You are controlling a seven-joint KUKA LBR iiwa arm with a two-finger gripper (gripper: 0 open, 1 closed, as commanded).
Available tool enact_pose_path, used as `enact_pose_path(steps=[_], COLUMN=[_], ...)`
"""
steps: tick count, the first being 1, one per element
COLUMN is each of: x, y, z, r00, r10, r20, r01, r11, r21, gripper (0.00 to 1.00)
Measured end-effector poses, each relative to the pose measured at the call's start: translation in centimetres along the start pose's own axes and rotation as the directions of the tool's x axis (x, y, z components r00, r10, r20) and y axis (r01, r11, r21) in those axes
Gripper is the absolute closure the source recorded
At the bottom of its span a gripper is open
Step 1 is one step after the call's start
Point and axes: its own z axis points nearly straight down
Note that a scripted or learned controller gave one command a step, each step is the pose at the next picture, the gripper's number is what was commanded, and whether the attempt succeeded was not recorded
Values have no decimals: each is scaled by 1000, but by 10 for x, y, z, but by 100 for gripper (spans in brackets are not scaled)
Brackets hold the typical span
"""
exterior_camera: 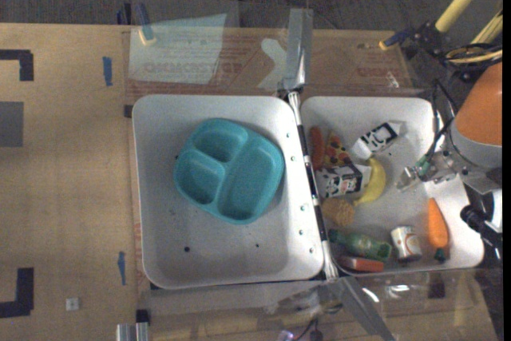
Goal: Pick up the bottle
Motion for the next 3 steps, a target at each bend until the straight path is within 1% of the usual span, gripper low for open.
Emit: enact_pose_path(steps=[1,2,3], x=[-40,22,-51], y=[53,87,95], z=[20,20,-80], r00=[985,980,961], r10=[-175,-201,-275], r20=[3,2,-1], r01=[175,201,275], r11=[985,980,961], r21=[-3,-6,1], gripper=[100,100,100])
